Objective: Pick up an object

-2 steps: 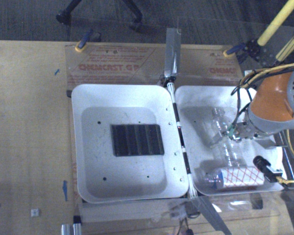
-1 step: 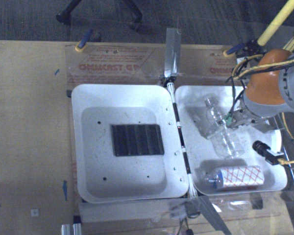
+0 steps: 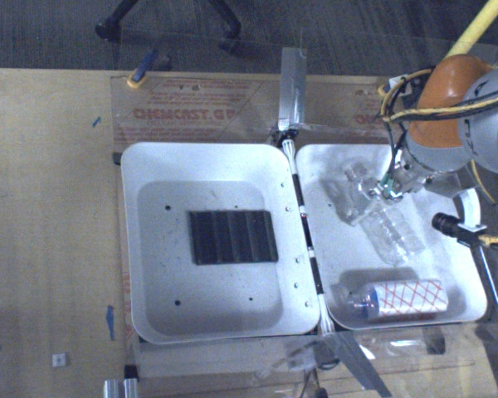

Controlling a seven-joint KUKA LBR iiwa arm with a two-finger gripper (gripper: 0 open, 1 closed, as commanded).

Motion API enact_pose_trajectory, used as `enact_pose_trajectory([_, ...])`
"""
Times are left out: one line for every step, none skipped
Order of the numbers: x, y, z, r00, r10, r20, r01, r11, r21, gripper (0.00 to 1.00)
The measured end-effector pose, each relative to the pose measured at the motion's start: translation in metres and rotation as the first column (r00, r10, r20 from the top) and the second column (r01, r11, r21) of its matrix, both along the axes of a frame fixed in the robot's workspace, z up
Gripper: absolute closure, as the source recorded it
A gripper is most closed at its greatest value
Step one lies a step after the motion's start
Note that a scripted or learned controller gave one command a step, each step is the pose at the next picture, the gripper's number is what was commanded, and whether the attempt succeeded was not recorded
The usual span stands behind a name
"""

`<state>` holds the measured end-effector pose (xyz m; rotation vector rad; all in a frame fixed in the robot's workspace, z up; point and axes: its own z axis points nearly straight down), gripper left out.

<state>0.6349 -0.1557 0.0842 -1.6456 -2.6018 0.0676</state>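
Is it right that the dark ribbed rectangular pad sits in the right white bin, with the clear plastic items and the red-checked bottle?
Not quite. The camera view shows the dark ribbed rectangular pad in the left white bin. The clear plastic items and the red-checked bottle are in the right white bin.

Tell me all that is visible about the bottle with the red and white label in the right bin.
The bottle lies on its side in the right bin, along its near wall at the front. Its body looks like clear plastic, wrapped in a white label with a red criss-cross pattern. The neck end points to the view's left, toward the divider between the bins, and shows something bluish, perhaps a cap. It rests on the bin floor close to the front rim. The clear crumpled plastic item lies apart, further back.
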Motion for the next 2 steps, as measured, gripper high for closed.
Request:
enact_pose_trajectory([0.013,0.021,0.001,0.994,0.114,0.000,-0.114,0.994,-0.007,0.00])
enact_pose_trajectory([-0.029,-0.004,0.003,0.997,-0.021,0.080,0.021,1.000,0.002,0.00])
